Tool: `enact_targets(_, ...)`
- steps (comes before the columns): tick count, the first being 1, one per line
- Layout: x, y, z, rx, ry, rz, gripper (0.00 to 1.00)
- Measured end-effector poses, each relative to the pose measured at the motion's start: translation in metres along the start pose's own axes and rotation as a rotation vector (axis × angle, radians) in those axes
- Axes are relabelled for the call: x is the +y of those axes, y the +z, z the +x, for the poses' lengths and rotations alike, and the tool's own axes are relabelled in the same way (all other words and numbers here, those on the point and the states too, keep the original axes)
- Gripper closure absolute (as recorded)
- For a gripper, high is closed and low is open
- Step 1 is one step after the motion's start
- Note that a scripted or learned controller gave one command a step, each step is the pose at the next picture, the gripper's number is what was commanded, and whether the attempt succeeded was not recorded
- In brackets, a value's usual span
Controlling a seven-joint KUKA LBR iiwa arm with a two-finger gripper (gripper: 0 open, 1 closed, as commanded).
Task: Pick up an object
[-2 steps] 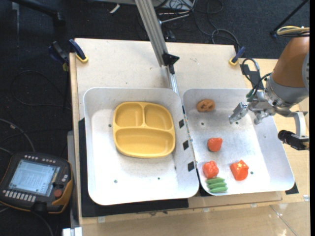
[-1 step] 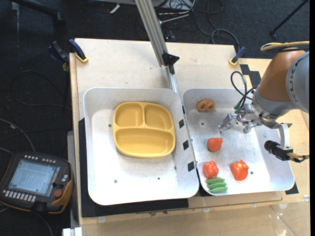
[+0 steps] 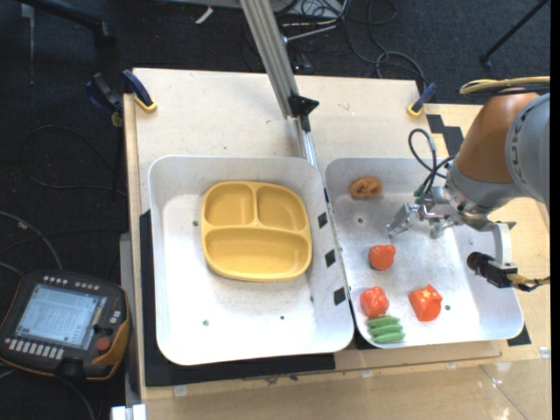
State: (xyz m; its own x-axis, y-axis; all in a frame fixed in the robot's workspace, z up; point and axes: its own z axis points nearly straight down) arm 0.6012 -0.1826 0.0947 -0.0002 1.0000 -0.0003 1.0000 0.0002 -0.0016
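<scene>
The right bin [image 3: 490,318] holds a brown pretzel-shaped piece [image 3: 366,186] at its far left, a small red piece [image 3: 381,256] in the middle, and two more red pieces [image 3: 374,301] [image 3: 425,303] toward the front. A green ribbed piece [image 3: 385,328] lies at the front rim. My gripper [image 3: 418,220] hangs low over the right bin's middle, up and to the right of the small red piece and to the right of the brown piece. It carries nothing that I can see.
A yellow divided plate [image 3: 256,230] sits in the left bin [image 3: 175,322]. A slanted metal pole [image 3: 271,42] stands behind the seam between the bins. A teach pendant [image 3: 57,318] lies off the bench at left. Yellow clamps [image 3: 140,94] [image 3: 420,103] grip the board's far corners.
</scene>
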Motion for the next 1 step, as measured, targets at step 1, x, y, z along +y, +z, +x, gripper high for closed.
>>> enact_targets(1, 0.0008, -0.0111, 0.0000, -0.001, 0.000, -0.003, 1.00)
